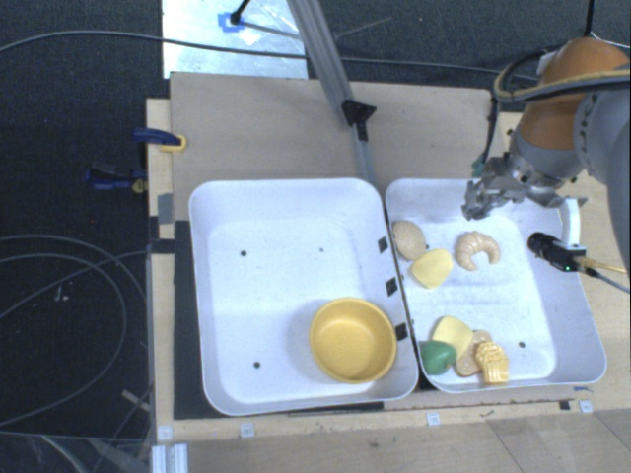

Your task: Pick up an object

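Note:
My gripper [477, 205] hangs over the far part of the right bin [567, 358], just above and behind a tan croissant [477, 248]. Nothing shows between its fingers. Left of the croissant lie a beige egg-shaped piece [408, 237] and a pale yellow block [432, 268]. Near the bin's front edge sit a yellow wedge [452, 332], a green piece [438, 357] and a ridged yellow-brown piece [491, 361]. A yellow bowl [352, 339] rests in the front right corner of the left bin [237, 264].
A grey metal pole [325, 47] slants across the bench behind the bins, ending at a black clamp [357, 112]. A blue and yellow clamp [158, 140] sits at the bench's left edge. Cables lie on the dark floor at left.

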You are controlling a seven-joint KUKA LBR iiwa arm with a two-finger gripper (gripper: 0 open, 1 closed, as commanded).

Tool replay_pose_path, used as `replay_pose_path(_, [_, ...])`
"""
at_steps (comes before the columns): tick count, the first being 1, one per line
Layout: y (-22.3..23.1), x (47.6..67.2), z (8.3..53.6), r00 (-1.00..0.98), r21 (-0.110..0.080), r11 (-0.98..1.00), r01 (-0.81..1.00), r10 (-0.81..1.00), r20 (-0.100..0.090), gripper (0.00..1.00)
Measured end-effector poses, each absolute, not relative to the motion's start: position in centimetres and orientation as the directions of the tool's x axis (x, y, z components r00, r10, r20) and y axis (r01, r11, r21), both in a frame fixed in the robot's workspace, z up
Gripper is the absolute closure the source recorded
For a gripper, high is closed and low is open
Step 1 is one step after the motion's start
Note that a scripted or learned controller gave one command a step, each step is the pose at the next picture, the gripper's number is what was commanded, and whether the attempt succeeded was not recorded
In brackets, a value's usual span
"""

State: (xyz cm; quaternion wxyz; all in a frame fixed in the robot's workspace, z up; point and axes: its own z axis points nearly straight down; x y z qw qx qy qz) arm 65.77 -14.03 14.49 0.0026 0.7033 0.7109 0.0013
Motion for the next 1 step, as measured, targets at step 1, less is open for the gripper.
replay_pose_path(1, [-14.52,65.81,20.97,-0.008,0.009,0.008,1.0,1.0,-0.003,1.0])
